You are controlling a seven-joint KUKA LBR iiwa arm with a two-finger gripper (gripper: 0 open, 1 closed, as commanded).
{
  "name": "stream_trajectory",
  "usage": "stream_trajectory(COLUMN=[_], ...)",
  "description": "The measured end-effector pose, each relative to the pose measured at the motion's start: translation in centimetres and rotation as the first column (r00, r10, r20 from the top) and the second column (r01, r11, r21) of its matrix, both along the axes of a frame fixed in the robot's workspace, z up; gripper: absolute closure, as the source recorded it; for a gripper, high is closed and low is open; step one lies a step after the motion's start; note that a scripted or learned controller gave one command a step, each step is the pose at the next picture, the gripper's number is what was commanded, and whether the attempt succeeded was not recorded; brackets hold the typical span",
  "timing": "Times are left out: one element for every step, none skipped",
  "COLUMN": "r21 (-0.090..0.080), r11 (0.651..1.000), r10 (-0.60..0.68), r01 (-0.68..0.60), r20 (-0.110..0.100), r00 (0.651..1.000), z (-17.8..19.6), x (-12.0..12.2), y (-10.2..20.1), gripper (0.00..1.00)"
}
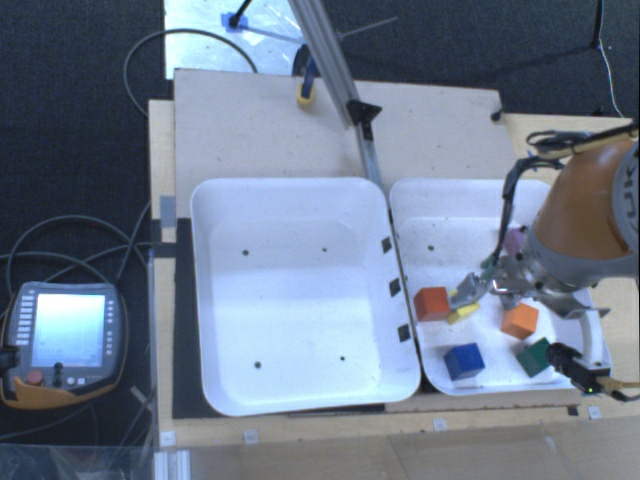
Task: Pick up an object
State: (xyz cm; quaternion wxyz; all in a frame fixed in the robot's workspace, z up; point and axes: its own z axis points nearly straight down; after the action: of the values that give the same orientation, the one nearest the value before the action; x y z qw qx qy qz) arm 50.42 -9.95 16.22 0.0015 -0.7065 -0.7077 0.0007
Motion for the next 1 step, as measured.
stream_trajectory(r21=[0.006], r11=[1.000], r10=[0.002], r01=[-0.002], r20=[0.007], r00=[1.000], z=[-5.24], x=[0.62], y=[-0.49], gripper=[0.00])
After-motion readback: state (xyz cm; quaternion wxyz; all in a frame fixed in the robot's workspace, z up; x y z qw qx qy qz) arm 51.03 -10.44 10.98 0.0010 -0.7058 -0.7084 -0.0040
